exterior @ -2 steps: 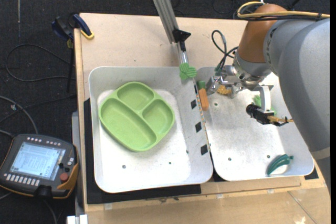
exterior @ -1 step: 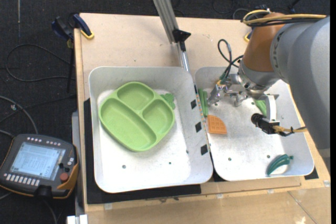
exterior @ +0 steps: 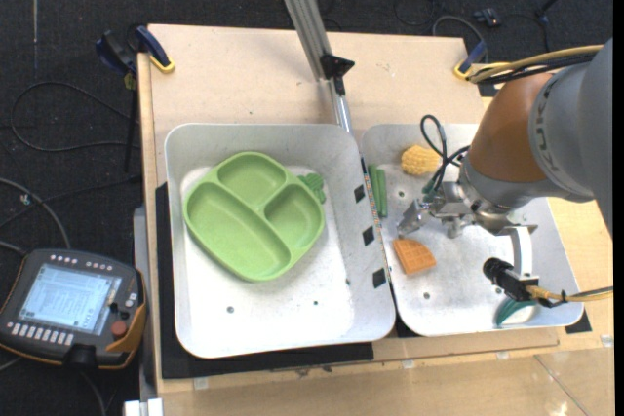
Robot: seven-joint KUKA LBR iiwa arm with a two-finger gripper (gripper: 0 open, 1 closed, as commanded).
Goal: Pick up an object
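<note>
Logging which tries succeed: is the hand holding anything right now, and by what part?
It cannot be told. The hand hangs low in the right bin, just above the orange waffle piece, and nothing shows between its tips.

You see a lime-green divided plate [exterior: 255, 213] in the white left bin [exterior: 185, 146], an orange waffle piece [exterior: 414, 256] and yellow corn [exterior: 420, 160] at right.

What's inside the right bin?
In the right bin lie a yellow corn toy, an orange waffle piece and a green stick by its left wall. The arm covers part of the floor, hiding anything beneath.
</note>
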